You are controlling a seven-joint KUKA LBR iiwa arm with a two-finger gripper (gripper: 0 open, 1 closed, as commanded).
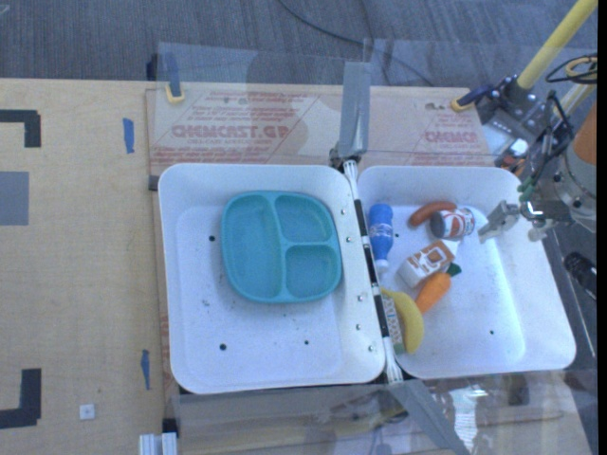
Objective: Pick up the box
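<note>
**Box untouched, gripper at the bin's far edge**

You have the box (424, 263) lying tilted in the right bin (541, 335), a small carton touching the carrot (432, 292) at its lower side, just below the can (454, 223) and sausage (432, 212). The banana (408, 318) and blue bottle (380, 230) sit nearby by the divider. The gripper (512, 218) hovers well apart, over the bin's right rim; its fingers look spread, holding nothing. Judgement: light, thin-walled, crushable carton. Take it across the short width, mid-body, away from the carrot.
</note>
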